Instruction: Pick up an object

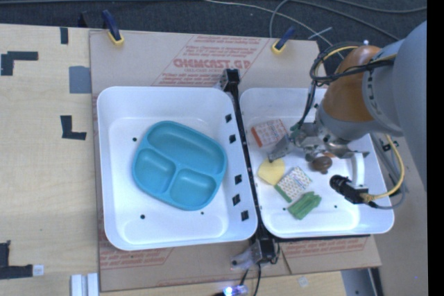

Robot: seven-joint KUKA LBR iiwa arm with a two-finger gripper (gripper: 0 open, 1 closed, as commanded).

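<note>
In the right bin lie a red-and-white patterned packet, a yellow block, a white-and-green checkered piece and a green object. My gripper reaches in from the right and hangs low over the bin's left part, between the packet and the yellow block. It partly covers the packet's lower right corner. I see nothing clearly held in it.
The left bin holds a blue divided plate. A black divider runs between the bins. The arm's orange band and cables hang over the right bin's right side. Both bins rest on a cardboard sheet.
</note>
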